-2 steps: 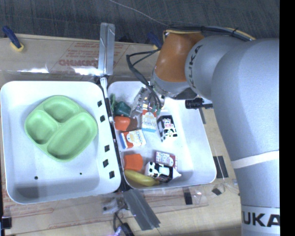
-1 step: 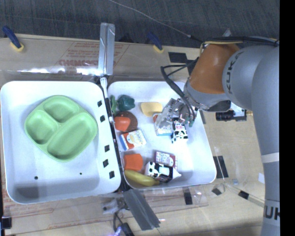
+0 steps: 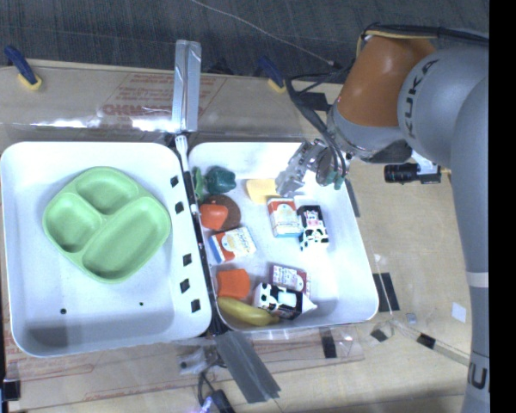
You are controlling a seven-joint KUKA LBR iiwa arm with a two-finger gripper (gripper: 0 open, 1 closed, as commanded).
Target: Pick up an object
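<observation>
Hovering over the upper part of the right-hand shallow white bin (image 3: pixel 361 269), the two-finger metal gripper (image 3: pixel 310 169) is seen tilted down and toward the bin's middle. Whether the jaws are apart or together cannot be told from this slanted view; nothing is seen between them.

Just below and to the left of the tip, the pale yellow wedge-shaped block (image 3: pixel 260 189) is found lying flat on the bin floor. That is the nearest thing, and it is judged the likeliest target, though the small red-and-white carton (image 3: pixel 284 217) sits just below the gripper too, with the black-and-white cow-patterned carton (image 3: pixel 313 227) beside it. The call is hedged: the tip is blurred against the white floor.

The relation that matters is noted: the yellow block lies down-left of the jaws, near but apart, with its longer side running roughly across the bin. A short descent with a small shift leftward would be called for.

Farther off, along the bin's left wall, the dark green lump (image 3: pixel 217 179) and the yellow banana (image 3: pixel 245 314) at the bottom corner are left well apart from the gripper. In the left bin, the light green divided plate (image 3: pixel 107 222) is seen.
</observation>
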